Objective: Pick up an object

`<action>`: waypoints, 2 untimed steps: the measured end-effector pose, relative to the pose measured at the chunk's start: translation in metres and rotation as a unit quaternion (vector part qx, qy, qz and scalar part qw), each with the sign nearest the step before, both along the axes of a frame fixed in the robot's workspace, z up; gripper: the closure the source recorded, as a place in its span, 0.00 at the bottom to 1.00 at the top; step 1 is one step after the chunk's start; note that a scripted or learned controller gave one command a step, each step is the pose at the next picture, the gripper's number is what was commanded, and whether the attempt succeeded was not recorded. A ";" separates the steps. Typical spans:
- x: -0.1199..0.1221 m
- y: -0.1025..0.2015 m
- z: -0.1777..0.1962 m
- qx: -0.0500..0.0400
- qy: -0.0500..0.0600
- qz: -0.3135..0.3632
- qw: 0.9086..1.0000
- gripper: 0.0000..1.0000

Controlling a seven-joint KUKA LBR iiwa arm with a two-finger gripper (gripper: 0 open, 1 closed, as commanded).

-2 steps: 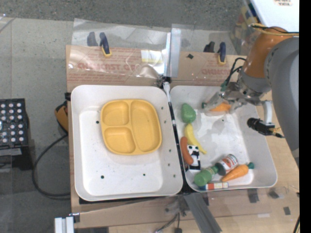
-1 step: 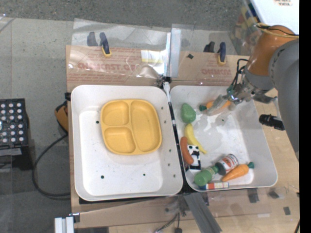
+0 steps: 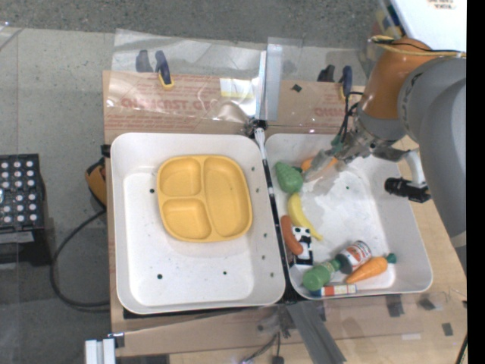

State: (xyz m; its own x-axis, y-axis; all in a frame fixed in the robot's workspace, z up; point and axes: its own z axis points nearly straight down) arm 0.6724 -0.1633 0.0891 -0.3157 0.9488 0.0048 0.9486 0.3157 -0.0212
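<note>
The gripper [image 3: 327,163] was seen low in the right bin [image 3: 379,203], near its upper left; whether it was spread or pinched could not be told. Nothing was seen held. Pickable items were clustered along the bin's left and bottom: green toy [image 3: 289,178], banana [image 3: 301,213], bottle [image 3: 351,255], carrot [image 3: 370,268]. Approach step was judged; a descent onto one item was needed next
</note>
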 end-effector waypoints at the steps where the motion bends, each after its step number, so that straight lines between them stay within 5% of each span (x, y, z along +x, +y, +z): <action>1: 0.000 0.055 0.001 -0.003 -0.001 0.037 0.999 0.00; 2: -0.079 0.071 0.003 0.001 -0.010 0.078 0.997 0.00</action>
State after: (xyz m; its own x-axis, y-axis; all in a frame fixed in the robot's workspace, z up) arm 0.5937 -0.0922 0.0922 -0.4590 0.8884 -0.0004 0.8884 0.4590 -0.0013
